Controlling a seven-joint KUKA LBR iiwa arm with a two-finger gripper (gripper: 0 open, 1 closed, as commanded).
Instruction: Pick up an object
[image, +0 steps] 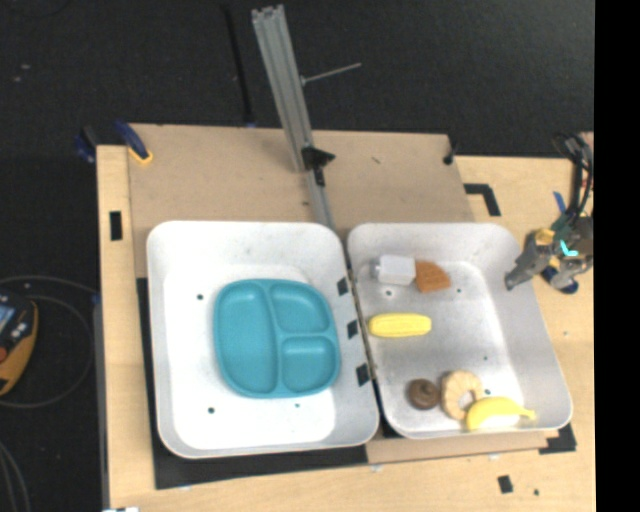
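Camera view: claw (522, 272) at right bin (520, 330) edge.

The grey arm is cut off at the right edge, and its small dark pincer (524, 270) is too blurred for detail. The round brown-and-tan object (461, 390) is partly covered by the yellow banana-shaped toy (497, 412).

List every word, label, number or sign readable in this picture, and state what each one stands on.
None can be read.
The teal divided plastic plate in the left white bin is plain.
The small white block, the orange wedge and the yellow corn cob in the right white bin show no print.
The dark marks on the wooden bench are tape pieces, not letters.
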